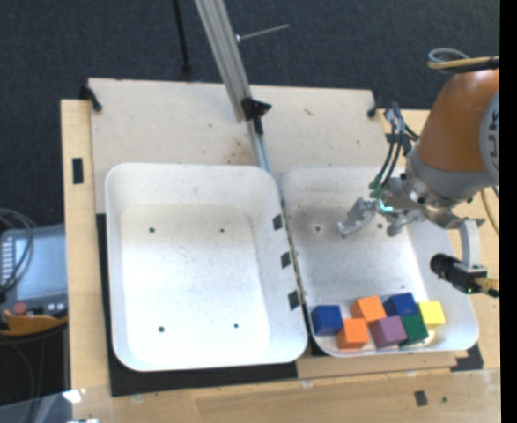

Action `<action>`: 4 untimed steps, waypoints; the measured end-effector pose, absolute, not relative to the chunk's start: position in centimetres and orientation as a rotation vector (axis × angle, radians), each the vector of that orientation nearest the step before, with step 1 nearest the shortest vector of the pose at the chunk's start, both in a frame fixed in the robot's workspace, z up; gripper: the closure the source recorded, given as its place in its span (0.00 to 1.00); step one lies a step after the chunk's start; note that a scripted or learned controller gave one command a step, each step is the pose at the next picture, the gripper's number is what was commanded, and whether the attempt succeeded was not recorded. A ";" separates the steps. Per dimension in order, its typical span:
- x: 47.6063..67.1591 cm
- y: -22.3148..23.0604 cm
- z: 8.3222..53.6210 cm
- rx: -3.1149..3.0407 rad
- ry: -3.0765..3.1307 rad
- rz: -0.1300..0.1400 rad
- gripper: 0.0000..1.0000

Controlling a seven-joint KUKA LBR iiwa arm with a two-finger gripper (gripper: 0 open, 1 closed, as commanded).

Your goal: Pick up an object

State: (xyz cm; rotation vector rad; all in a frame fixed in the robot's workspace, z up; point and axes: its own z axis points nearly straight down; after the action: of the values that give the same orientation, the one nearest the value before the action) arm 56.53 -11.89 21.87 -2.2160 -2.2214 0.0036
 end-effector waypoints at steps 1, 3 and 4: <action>56.6 -11.9 22.1 -2.221 -2.222 -0.002 0.00; 56.0 -11.9 9.8 -2.224 -2.220 0.003 0.00; 56.1 -12.0 9.8 -2.226 -2.219 -0.004 0.00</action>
State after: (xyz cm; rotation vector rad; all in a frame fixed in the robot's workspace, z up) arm 56.09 -11.96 9.83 -2.2256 -2.2186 -0.0039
